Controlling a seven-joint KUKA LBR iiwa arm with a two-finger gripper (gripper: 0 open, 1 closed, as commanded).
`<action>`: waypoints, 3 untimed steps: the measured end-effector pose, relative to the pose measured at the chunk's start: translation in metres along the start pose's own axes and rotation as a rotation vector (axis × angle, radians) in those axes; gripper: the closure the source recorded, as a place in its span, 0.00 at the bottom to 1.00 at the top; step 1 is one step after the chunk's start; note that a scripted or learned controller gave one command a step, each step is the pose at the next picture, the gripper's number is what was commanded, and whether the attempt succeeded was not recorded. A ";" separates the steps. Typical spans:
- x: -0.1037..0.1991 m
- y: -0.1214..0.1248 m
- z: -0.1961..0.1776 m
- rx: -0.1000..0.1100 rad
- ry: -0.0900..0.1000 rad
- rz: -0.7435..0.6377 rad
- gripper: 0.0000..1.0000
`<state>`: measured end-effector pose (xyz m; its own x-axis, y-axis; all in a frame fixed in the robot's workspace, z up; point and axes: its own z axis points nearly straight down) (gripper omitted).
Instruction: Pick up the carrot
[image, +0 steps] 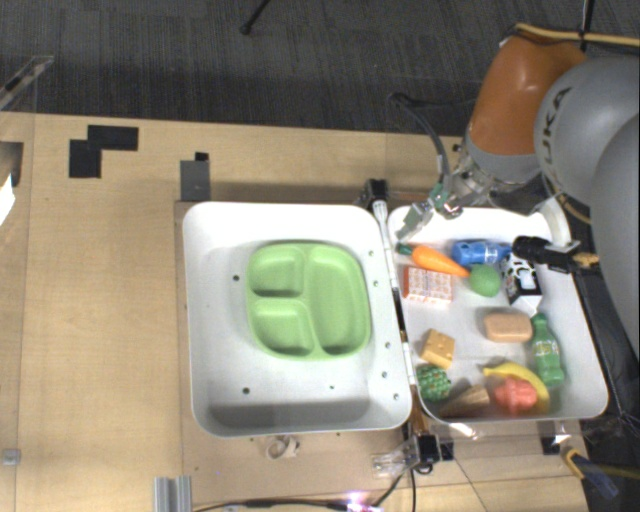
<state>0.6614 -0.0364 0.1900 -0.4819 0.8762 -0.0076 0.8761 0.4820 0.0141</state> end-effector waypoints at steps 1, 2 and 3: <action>0.035 -0.081 0.002 0.009 0.004 -0.077 0.00; -0.007 -0.031 -0.020 0.006 0.001 0.043 0.00; 0.008 -0.032 0.004 0.010 0.003 0.237 0.00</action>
<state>0.6295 -0.0451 0.1853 -0.2627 0.9649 -0.0020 0.9649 0.2627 0.0051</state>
